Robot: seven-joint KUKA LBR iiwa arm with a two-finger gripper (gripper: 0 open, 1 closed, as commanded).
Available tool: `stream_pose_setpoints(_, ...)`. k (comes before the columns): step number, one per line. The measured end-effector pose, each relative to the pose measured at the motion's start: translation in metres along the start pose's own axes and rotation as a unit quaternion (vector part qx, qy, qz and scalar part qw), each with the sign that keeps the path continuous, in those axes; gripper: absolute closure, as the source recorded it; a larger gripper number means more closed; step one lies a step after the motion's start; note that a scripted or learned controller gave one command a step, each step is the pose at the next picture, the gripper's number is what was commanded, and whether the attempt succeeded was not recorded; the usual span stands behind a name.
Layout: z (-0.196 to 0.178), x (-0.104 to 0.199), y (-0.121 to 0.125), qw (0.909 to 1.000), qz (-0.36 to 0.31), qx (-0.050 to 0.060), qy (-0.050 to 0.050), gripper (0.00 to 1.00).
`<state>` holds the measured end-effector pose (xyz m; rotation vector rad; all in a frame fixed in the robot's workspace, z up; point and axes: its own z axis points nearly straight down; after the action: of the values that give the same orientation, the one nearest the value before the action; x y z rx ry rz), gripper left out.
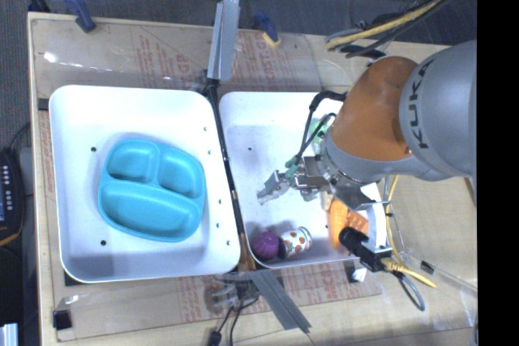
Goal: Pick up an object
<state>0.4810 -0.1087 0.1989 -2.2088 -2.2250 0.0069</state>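
Note:
My gripper (274,185) hangs over the middle of the right bin (253,134), its fingers open with nothing between them. Below it, near the bin's front wall, lie a purple ball-like object (265,243) and a small patterned cup (297,241) side by side. An orange object (338,218) sits at the bin's right side, partly hidden by the wrist. The gripper is above and apart from all three.
The left bin (73,117) holds a blue divided tray (152,188). A metal divider (223,36) runs between the bins at the back. Cables (397,20) and the arm's bulk cover the right side of the bench.

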Motion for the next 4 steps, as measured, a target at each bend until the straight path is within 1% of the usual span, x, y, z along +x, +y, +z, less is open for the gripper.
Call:
stream_pose_setpoints(1, 0.108, -0.012, 0.064, 1.0000, 0.000, -0.001, -0.001, 0.00)
stream_pose_setpoints(2, 0.105, -0.009, -0.004, 1.0000, 0.005, -0.005, -0.005, 0.00)
stream_pose_setpoints(3, 0.107, -0.012, 0.050, 1.0000, 0.001, -0.002, 0.000, 0.00)
stream_pose_setpoints(4, 0.098, -0.012, 0.050, 1.0000, -0.001, 0.000, 0.000, 1.00)
